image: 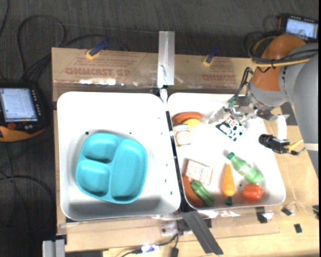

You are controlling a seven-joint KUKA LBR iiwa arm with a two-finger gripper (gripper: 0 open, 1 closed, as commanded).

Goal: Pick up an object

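the left shallow white bin (pixel 69 116) holds a turquoise plastic divided tray (pixel 111 166) lying flat. in the right shallow white bin (pixel 214 143), near its left wall, sit a rounded red and yellow toy food piece (pixel 186 121), a small white packet (pixel 182 137), a flat white and orange carton (pixel 198 171) and a dark green vegetable toy (pixel 202 192). further right lie an orange carrot toy (pixel 229 180), a green bottle with a white cap (pixel 244 168) and a red pepper toy (pixel 252 192). the gripper (pixel 236 113) hangs over the bin's upper right part, above a small black and white patterned item (pixel 230 128); whether the claw is open or closed cannot be told.
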